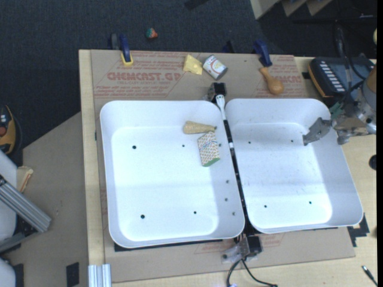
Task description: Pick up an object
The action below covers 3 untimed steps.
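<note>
At the near edge of the bench (179,262), a black cable and connector (248,250) sit just below the seam where the two bins meet. The left bin (119,178) takes up the near-left part of the bench; most of its floor is bare white with a few small dark dots. Toward its far-right corner lies a small patterned packet (208,148), greenish and white, slightly tilted, close to the bin's right wall. Just beyond it and touching or almost touching its far end lies a tan, elongated object (198,127), lying roughly parallel to the bin's far wall.

The right bin (287,184) sits beside the left one, their rims meeting along a dark strip. Over its far-right corner hangs the gripper (313,132), reaching in from the right edge; a grey finger points down and to the left above the bin floor, with nothing between the fingers. Whether they are apart or together cannot be told.

Past the bins, on the far strip of the bench, lie a yellow piece (192,64), a small white cylinder-like item (215,67) just beside it, and a wooden-looking brown object (272,81) nearer the far-right corner. Blue clamps (125,48) grip the far edge.
</note>
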Available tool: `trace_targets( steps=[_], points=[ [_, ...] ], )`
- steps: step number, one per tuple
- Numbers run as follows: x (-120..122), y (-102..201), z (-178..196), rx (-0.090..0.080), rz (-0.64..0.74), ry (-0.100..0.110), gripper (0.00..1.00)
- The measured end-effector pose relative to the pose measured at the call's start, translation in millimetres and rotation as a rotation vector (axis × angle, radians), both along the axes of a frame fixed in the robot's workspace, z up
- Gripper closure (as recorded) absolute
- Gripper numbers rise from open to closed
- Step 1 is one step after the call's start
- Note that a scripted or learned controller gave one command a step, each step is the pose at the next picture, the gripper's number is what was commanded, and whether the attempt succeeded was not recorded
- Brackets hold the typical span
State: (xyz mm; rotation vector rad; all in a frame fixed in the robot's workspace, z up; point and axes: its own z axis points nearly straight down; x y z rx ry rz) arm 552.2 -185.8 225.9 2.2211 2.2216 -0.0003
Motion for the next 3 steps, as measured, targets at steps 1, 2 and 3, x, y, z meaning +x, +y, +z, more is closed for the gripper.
trace_targets(
  steps=[1, 2, 3],
  points=[
    [0.8, 0.0, 11.0, -0.002, 0.001, -0.004, 1.00],
    [-15.8, -20.3, 254.1, -0.009, 0.000, -0.021, 1.00],
    [16.0, 36.6, 130.7, 0.004, 0.006, 0.010, 1.00]
  ],
)
